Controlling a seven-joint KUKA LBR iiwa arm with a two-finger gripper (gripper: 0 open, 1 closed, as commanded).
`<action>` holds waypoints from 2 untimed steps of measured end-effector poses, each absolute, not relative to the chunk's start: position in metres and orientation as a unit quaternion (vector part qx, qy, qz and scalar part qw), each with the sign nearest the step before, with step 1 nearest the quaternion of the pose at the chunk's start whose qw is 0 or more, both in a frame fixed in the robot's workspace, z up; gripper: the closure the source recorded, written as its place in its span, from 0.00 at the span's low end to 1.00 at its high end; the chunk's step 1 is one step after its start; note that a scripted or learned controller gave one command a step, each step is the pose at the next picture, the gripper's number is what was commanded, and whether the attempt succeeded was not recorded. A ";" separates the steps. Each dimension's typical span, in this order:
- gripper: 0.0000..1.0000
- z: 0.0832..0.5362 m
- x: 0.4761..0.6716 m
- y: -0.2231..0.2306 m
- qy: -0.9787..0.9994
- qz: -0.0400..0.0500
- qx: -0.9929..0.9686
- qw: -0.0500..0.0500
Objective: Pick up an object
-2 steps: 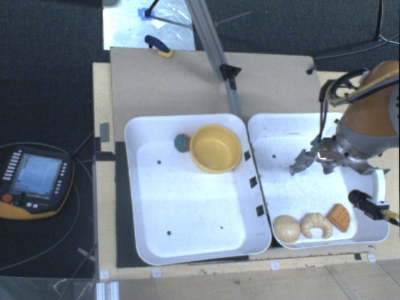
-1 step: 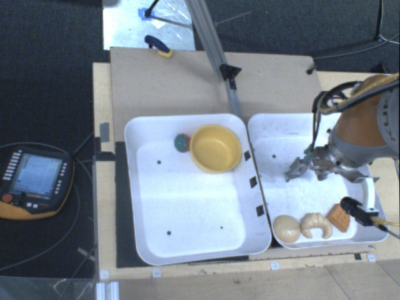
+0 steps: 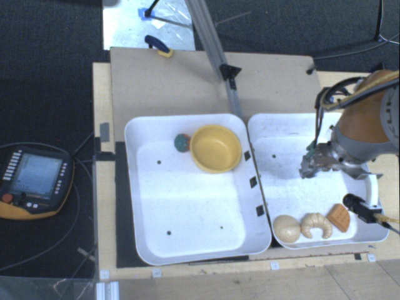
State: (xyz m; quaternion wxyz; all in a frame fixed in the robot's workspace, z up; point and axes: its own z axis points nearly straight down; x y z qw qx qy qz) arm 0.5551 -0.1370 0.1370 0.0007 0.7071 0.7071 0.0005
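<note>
Two white bins [image 3: 187, 230], cardboard bench [image 3: 269, 86].

Glossy plastic bowl [image 3: 215, 148]; smooth white bins [image 3: 187, 230].

My arm [image 3: 375, 114] reached in from the right, orange band above the wrist showing, black cables looped over its upper side. Wrist bent downward. My gripper [image 3: 310, 166] hung low, pointing down and left, grey and compact, its tip just above the white surface below.
</note>
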 end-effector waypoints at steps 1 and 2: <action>1.00 0.193 0.566 -0.134 0.708 0.002 0.707 0.002; 1.00 0.217 0.566 -0.134 0.707 0.001 0.707 0.001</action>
